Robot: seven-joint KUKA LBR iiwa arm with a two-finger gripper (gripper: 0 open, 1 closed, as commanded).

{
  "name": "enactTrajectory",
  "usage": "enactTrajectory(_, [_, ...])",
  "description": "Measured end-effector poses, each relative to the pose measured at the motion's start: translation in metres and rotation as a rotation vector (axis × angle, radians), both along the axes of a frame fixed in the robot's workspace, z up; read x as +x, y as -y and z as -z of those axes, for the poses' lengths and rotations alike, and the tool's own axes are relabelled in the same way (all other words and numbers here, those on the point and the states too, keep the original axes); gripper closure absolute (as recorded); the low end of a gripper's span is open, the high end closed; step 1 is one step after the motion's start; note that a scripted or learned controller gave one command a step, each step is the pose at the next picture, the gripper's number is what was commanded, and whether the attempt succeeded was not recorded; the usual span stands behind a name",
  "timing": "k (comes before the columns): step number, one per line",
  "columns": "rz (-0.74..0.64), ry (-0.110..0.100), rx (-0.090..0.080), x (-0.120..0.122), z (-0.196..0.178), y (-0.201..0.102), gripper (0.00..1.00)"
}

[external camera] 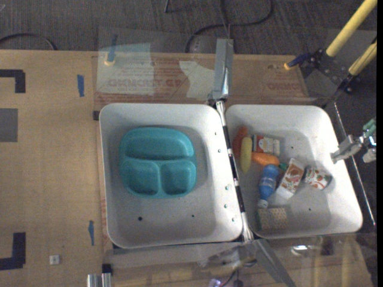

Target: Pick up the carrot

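Carrot (265,158) lies in the right bin (343,215), upper-left part, roughly 10 o'clock from bin centre. It touches the yellow item (245,154) on its 9 o'clock side; small carton (266,144) sits just at its 12, blue bottle (268,182) just at its 6. White-and-red tube (291,178) and a small can (317,179) lie toward 4 o'clock from it.

Claw (352,149) sits at the right bin's 3 o'clock rim, well apart from the carrot, nothing between its fingers. Can't tell if it's spread or pressed together.

Left bin (119,220) holds a teal divided tray (158,162). Both bins rest on the table (48,178).
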State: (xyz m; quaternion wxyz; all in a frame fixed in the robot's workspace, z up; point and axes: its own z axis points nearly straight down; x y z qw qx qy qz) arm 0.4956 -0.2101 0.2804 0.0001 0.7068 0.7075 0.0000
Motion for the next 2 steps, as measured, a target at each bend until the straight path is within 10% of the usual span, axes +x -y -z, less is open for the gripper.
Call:
enactTrajectory(1, [0.079, 0.002, -0.001, 0.124, 0.180, -0.001, 0.00])
enactTrajectory(2, [0.078, 0.006, -0.003, 0.125, 0.169, -0.001, 1.00])
